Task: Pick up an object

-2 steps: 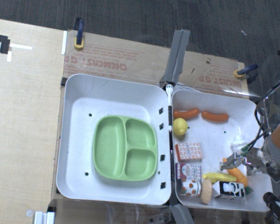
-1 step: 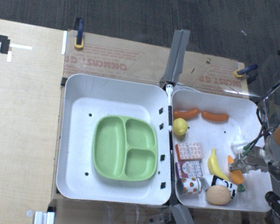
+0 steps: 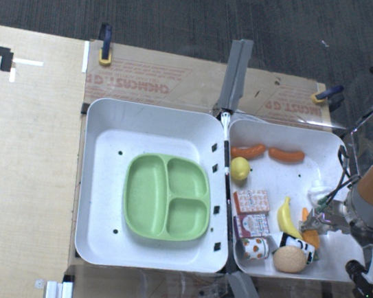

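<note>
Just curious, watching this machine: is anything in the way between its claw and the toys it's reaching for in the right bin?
Nothing visible blocks it. The gripper sits low in the right bin, right beside the banana and an orange piece.

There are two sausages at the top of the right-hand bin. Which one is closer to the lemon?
The left sausage, tilted, with its lower end almost above the lemon. The other sausage lies level, farther right, toward the arm's side of the bin.

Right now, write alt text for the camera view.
A grey arm's gripper hangs low over the right bin, beside a banana among toy foods. The left bin holds a green divided plate.
</note>
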